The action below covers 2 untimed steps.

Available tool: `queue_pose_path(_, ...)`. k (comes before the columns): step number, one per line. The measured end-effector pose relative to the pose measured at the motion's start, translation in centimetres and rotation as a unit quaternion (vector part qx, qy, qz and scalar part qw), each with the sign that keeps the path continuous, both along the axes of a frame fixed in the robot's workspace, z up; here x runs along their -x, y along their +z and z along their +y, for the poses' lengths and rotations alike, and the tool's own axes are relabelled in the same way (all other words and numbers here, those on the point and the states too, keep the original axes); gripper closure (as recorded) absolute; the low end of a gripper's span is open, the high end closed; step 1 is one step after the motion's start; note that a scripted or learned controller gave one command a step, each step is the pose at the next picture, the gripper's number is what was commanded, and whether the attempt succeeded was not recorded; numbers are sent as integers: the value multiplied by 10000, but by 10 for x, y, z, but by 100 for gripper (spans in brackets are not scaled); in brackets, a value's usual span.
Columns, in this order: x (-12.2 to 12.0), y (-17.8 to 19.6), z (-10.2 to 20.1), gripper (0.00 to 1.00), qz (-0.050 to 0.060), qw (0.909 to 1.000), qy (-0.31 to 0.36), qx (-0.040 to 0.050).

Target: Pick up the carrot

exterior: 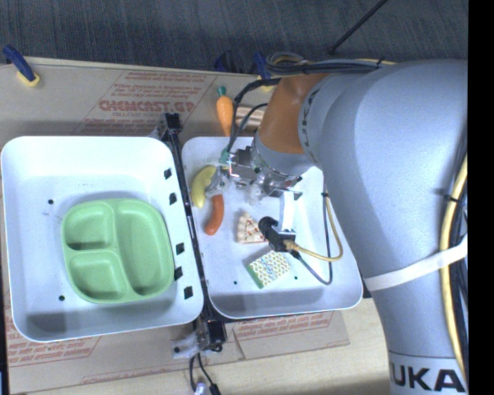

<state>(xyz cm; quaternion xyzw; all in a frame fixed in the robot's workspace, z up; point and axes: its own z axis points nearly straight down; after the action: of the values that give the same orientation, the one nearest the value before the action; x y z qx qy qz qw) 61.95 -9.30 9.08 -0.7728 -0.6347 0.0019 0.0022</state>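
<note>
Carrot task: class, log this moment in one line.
carrot: on cardboard beyond right bin | tool: over right bin, near banana | carrot not held

"CHEMCAST GP" is printed in faded red on the brown protective sheet [132,97] covering the bench, up and to the left of the gripper [230,174]; smaller red lines beneath it cannot be read. The white letters "UKA" are seen on the arm's base [424,377], far below and right of the gripper.
</note>
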Motion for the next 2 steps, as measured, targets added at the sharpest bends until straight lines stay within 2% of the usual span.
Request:
queue_pose_path(1, -37, 102, 11, 0, -22, 9837, 1801, 3)
queue_pose_path(2, -36, 1, -17, 0, -6, 9629, 2697, -5)
